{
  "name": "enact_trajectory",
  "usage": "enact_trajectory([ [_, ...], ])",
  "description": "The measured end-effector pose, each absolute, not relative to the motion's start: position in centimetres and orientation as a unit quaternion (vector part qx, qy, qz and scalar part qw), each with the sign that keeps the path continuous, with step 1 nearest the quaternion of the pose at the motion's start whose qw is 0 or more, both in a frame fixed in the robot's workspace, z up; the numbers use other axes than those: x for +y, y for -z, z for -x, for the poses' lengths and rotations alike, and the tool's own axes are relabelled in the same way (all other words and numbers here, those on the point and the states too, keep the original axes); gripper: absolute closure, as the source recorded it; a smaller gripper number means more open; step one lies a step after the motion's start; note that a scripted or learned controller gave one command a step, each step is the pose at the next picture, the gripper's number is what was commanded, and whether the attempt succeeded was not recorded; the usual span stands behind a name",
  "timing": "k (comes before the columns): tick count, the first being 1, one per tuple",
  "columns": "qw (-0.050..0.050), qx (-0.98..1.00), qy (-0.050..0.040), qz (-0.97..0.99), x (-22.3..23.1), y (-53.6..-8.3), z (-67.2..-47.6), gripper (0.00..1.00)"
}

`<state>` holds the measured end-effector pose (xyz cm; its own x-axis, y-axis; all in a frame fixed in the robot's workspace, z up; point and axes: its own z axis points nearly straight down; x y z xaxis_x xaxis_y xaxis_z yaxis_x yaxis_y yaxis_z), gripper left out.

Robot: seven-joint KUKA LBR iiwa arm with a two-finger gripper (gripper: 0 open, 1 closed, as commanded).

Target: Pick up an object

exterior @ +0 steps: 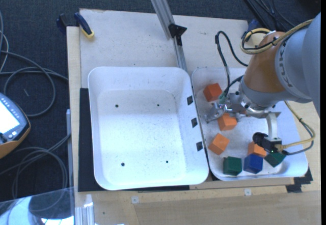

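Observation:
My gripper (219,111) hangs low over the right bin (295,122), near its left wall. Right beneath its tip and touching or nearly touching it lies an orange cube (227,122); whether that cube is gripped cannot be made out. A second orange cube (213,91) sits just behind the gripper, and a third (219,143) lies in front of it. Along the bin's near edge are a dark green cube (232,165), a blue cube (253,163), a small orange block (257,149) and a green block (275,158).
The left bin (102,117) stands beside the right one, their walls meeting at a divider with black clips (194,122). A slanted metal pole (160,0) rises behind the bins. The arm's body covers the right bin's back right part.

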<state>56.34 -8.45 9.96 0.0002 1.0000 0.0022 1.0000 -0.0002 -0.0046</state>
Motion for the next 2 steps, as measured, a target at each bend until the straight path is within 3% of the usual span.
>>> enact_trajectory([
  [1, 0.001, -0.707, 0.0004, 0.707, -8.5, -11.0, -56.5, 1.0],
  [2, -0.002, -0.71, 0.0041, 0.704, -1.6, -20.5, -57.6, 1.0],
])
